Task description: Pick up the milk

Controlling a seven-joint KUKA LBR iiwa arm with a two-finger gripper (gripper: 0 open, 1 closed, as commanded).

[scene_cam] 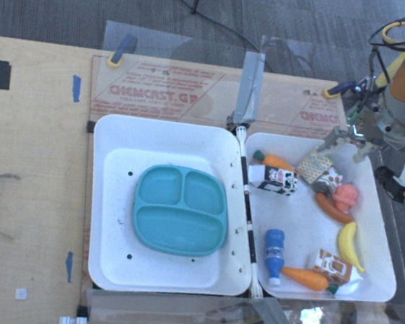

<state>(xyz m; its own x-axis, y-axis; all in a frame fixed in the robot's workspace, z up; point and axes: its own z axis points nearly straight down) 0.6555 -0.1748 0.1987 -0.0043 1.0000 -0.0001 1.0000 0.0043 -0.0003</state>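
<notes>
Still on its side: milk in the right bin

From my remote seat, I see the milk carton (273, 179), cow-patterned, lying near the left wall of the right bin (385, 247), toward the far end. Just behind it sits a small carrot (275, 161); to its right a checkered packet (313, 165) and a pink toy (345, 196). The gripper (350, 144) hovers over the bin's far right corner, fingers spread, pinching nothing. A teal divided plate (181, 211) fills the left bin (105, 183).
</notes>
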